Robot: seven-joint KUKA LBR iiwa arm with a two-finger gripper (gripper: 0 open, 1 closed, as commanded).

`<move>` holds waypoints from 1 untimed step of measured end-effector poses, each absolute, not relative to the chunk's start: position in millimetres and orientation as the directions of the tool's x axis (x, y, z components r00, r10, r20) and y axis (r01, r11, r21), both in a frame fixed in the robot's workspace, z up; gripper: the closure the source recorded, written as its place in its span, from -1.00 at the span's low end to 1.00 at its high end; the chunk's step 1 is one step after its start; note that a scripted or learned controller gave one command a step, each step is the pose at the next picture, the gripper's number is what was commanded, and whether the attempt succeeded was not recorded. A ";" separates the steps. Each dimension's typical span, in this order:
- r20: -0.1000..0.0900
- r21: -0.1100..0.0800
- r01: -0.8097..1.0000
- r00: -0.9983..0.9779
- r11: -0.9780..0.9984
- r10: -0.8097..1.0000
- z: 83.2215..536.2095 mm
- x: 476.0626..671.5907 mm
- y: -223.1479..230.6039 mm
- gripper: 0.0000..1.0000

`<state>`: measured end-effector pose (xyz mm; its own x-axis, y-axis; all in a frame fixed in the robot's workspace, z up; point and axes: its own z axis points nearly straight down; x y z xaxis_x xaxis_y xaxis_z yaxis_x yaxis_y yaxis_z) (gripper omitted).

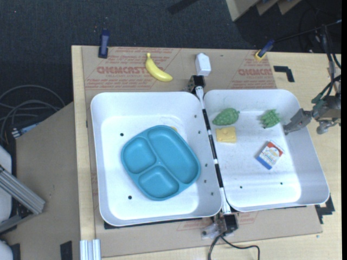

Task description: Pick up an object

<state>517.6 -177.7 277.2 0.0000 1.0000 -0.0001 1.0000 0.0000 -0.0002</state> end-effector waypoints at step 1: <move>0.000 0.001 1.000 0.000 0.000 1.000 84.6 585.4 -203.4 -1.00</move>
